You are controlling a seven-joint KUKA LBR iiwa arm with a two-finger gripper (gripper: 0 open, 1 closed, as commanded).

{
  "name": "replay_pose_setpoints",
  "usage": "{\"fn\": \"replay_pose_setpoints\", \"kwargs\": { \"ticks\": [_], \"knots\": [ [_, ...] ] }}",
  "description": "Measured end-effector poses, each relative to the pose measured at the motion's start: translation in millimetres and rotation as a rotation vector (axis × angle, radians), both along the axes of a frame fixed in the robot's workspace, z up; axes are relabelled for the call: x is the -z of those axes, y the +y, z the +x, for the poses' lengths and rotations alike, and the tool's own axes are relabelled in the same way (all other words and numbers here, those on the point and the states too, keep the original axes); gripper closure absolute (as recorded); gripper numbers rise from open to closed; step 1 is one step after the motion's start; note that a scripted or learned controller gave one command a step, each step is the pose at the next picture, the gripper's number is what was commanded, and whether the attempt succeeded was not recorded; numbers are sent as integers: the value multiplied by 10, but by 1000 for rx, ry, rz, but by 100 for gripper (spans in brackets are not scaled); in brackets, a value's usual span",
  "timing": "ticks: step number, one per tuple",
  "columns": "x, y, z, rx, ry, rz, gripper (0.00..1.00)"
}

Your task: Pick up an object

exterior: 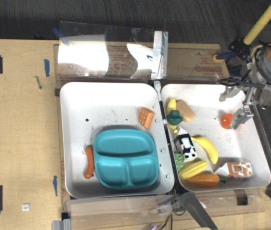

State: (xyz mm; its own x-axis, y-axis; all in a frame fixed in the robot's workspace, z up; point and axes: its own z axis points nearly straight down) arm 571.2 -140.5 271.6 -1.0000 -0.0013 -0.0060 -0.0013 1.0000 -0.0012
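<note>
My gripper (240, 115) hangs over the upper right part of the right bin (262, 150), below the grey wrist that comes in from the right. A small red-orange ball (226, 121) lies on the bin floor right beside the gripper's left side; I cannot tell whether they touch. Further left in this bin lie a tan oval piece (186, 111), a yellow piece (171, 104) and a green piece (174, 117). Lower down are a black-and-white box (185, 146), a banana (208, 148), a yellow corn-like piece (193, 168), an orange carrot (203, 179) and an orange-white toy car (239, 169).
The left bin (73, 104) holds a teal divided tray (126, 158), an orange wedge (146, 117) and an orange-red sausage (89, 162). A ridge separates the two bins. Behind them stand a clear plastic sheet (107, 56) and cardboard. A yellow pole (265, 14) crosses the top right.
</note>
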Motion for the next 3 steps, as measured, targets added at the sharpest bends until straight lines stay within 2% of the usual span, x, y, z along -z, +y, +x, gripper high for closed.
{"fn": "replay_pose_setpoints", "kwargs": {
  "ticks": [1,2,3],
  "knots": [
    [1736,-332,-199,-99,-5,-2,0],
    [1775,-126,-738,-203,1,1,0],
    [1815,493,-237,-81,-10,-1,0]
  ]
}}
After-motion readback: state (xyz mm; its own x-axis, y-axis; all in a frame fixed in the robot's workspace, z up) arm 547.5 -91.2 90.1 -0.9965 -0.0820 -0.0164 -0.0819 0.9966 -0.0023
